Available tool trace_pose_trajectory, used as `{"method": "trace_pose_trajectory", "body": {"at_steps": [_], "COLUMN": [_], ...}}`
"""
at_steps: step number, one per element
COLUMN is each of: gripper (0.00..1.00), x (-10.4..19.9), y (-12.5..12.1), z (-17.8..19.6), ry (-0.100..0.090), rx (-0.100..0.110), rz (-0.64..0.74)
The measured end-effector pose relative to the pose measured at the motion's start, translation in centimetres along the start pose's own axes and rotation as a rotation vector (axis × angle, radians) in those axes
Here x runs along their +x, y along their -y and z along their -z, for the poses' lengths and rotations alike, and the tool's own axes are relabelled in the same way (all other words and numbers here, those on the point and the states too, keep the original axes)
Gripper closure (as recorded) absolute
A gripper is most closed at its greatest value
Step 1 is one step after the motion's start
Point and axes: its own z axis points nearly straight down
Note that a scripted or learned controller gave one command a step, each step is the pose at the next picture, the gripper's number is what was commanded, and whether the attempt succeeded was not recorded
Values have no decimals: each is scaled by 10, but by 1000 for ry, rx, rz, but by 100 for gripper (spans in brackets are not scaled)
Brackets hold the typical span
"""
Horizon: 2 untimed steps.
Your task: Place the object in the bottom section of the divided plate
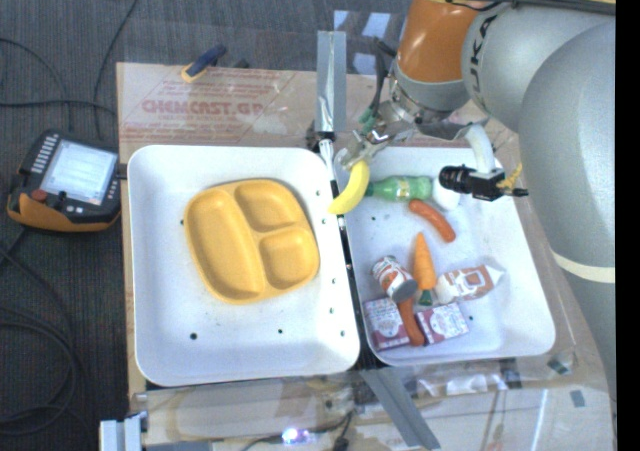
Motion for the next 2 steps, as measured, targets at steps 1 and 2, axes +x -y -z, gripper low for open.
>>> {"method": "trace_pose_trajectory", "body": {"at_steps": [1,2], "gripper": [100,100], "x": [81,104], "y": [-32,-41], "z": [-15,-15], "ry": [-4,-5], "rx": [-1,-2], "rz": [140,118]}}
